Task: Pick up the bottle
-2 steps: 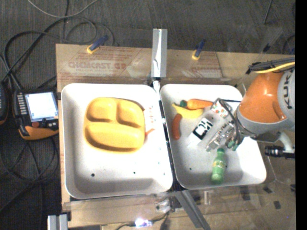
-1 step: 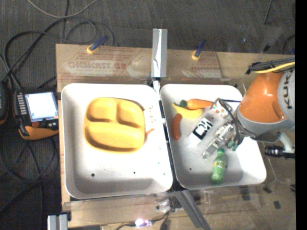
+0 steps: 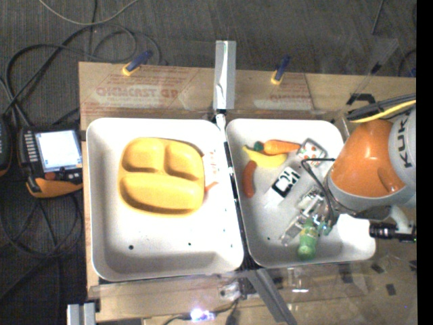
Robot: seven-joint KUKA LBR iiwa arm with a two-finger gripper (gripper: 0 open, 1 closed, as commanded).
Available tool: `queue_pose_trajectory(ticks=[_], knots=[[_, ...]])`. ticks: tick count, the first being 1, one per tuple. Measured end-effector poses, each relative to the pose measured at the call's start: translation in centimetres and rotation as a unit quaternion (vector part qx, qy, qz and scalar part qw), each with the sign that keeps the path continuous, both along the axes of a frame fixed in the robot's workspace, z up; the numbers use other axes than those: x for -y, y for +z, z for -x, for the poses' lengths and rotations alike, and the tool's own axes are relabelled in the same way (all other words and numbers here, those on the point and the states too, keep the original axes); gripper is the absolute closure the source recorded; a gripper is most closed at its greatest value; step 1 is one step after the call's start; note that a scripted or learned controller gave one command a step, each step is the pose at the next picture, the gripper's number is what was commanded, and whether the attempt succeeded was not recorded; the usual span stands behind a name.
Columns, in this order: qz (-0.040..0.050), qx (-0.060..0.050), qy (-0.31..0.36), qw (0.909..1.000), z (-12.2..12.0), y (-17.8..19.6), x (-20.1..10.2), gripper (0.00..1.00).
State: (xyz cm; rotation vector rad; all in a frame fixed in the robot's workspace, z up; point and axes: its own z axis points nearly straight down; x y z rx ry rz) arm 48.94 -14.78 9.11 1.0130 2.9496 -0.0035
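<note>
You are looking down on a brown board bench (image 3: 162,90) with faded red lettering, set on a dark grey carpeted floor (image 3: 101,19) strewn with loose cables (image 3: 67,12). Two spring clamps sit at the board's far edge, one blue and yellow (image 3: 137,62), one smaller (image 3: 279,71), with an upright metal post (image 3: 224,73) between them. Take the right bin (image 3: 352,246) as your landmark. Directly against its left wall lies the left bin (image 3: 101,249), holding a yellow three-compartment tray (image 3: 162,176). Further left of that, off the bench, a small lit screen device (image 3: 53,151) rests on an orange base.

Inside the right bin, the green bottle (image 3: 308,239) lies near the front wall, clear cap end pointing toward the bin's middle. The gripper (image 3: 318,212) hangs right over the bottle's upper end, under the arm's orange band (image 3: 369,168), which covers the bin's right side. You cannot tell whether the fingers are apart or together, nor whether they touch the bottle. Toward the bin's far wall lie a toy carrot (image 3: 281,146) and a yellow banana-like piece (image 3: 264,158); a red-orange sausage shape (image 3: 249,179) lies near the left wall, and a black-and-white tag (image 3: 285,180) sits mid-bin.
</note>
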Motion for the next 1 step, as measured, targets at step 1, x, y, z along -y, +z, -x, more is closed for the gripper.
queue_pose_trajectory(ticks=[1], knots=[[-0.0048, -0.009, -0.138, 0.9904, -4.15, 18.12, -5.9, 0.0]])
